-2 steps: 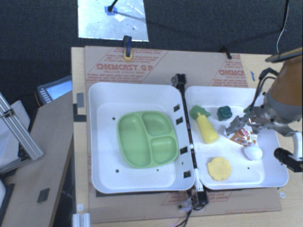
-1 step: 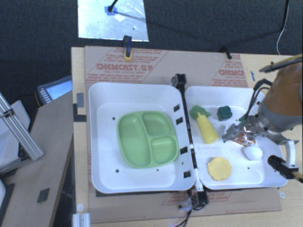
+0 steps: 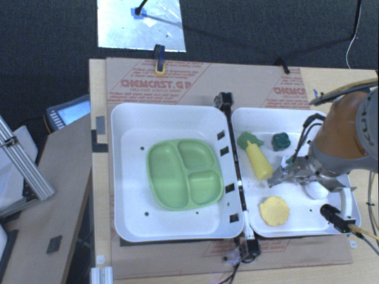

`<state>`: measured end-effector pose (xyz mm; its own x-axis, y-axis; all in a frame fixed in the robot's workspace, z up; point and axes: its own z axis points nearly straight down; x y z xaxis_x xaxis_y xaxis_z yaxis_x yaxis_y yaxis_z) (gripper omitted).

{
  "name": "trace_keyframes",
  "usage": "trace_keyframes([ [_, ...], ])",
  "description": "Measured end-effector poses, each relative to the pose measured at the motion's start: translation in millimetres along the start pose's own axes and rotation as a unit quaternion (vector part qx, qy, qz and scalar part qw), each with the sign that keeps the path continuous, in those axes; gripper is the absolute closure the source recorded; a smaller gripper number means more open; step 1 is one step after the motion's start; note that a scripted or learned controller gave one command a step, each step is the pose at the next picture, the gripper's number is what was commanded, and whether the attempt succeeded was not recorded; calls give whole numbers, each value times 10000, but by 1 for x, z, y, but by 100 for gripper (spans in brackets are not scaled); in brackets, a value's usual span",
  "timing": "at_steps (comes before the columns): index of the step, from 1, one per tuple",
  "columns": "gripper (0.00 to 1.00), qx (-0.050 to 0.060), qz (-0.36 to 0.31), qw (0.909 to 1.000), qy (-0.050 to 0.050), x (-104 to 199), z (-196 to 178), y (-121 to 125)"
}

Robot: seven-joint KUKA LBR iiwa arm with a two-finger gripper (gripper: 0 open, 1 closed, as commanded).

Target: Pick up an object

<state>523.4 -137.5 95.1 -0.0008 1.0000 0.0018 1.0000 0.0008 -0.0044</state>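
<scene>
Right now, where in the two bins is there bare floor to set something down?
Left bin: bare floor rings the green tray, widest along its far-left corner. Right bin: crowded by the yellow bottle, green toy, yellow disc and gripper; a small patch lies right of the disc.

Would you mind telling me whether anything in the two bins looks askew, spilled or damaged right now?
Nothing stands out. The green divided plate lies flat in the left bin. In the right bin, the yellow bottle with a green top lies on its side, beside a small green object and a yellow disc. The claw is beside the bottle.
</scene>
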Motion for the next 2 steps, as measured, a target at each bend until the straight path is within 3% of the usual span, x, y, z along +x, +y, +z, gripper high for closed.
trace_keyframes([
  [1, 0, -19, 3, 10000, -5, 0, 11, 1],
  [2, 100, -34, 2, 10000, -11, 0, 0, 1],
])
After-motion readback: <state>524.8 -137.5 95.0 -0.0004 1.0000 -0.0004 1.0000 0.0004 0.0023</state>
